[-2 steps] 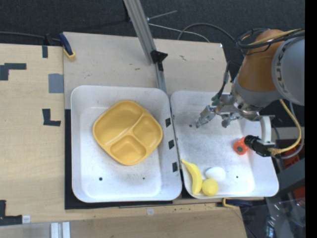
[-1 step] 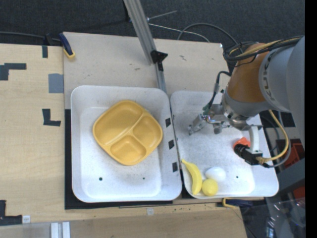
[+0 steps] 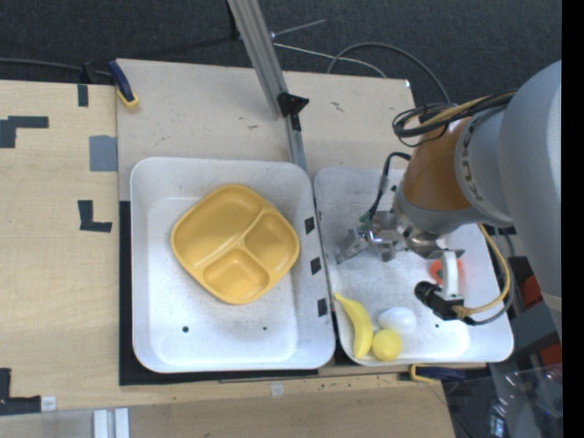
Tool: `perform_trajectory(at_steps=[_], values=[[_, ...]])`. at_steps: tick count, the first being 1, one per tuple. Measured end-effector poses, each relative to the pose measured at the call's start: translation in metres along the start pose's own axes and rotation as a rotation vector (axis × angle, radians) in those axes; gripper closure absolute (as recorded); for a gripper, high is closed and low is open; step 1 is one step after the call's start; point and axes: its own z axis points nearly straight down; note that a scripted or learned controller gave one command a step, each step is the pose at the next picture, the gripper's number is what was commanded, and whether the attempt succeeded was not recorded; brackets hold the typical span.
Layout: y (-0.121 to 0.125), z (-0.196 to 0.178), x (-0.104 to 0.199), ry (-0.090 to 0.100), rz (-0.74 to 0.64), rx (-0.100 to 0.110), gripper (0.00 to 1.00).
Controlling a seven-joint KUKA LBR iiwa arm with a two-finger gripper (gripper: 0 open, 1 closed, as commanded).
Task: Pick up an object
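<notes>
The right bin (image 3: 488,331) holds a yellow banana (image 3: 356,322) by its left wall. Beside the banana are a small yellow round fruit (image 3: 387,344) and a white egg-shaped object (image 3: 397,318). A red and white object (image 3: 449,272) lies farther right, partly behind a black cable. My gripper (image 3: 356,245) hangs low over the bare upper-left floor of this bin, above and clear of the banana, with nothing seen in its grasp. A yellow divided plate (image 3: 235,243) lies in the left bin (image 3: 146,272).
A slanted metal pole (image 3: 260,44) comes down from the top to the gap between the bins. Cables (image 3: 429,121) loop around the wrist. A blue and yellow clamp (image 3: 123,85) sits at the bench's far left corner.
</notes>
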Motion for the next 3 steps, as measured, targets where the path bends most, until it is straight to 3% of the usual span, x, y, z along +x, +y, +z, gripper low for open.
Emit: perform_trajectory(at_steps=[1, 3], values=[[0.001, -0.013, 0.001, 0.001, -0.002, -0.004, 1.0], [0.002, -0.111, -0.014, -0.001, 0.001, -0.012, 1.0]])
